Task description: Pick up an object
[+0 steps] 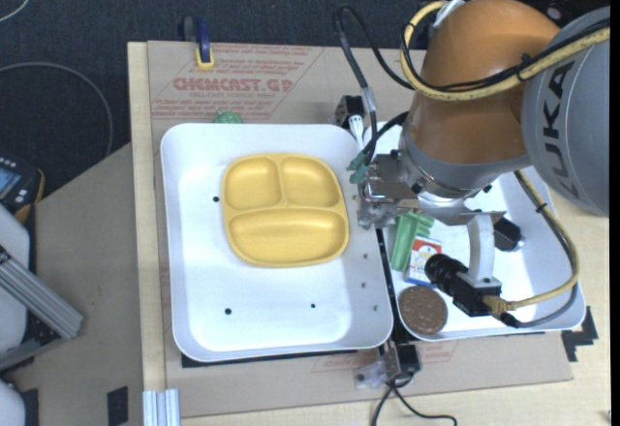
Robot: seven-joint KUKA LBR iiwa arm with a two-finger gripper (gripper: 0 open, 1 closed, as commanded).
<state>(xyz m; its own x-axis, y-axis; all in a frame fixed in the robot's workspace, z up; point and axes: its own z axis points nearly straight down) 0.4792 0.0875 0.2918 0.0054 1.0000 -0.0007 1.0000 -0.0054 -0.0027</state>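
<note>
Hand [395,213] lowered beside yellow three-compartment plastic plate [286,209], over green packet [408,230]; grip state indiscernible; nothing lifted, pickup apparently pending.

right bin [542,221] mostly under arm [475,95]; green object [412,226] partly covered

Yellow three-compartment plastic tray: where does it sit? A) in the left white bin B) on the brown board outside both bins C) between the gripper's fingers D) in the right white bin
A: the yellow three-compartment plastic tray lies flat on the floor of the left white bin, apart from the grey arm with the orange band over the right white bin.
</note>
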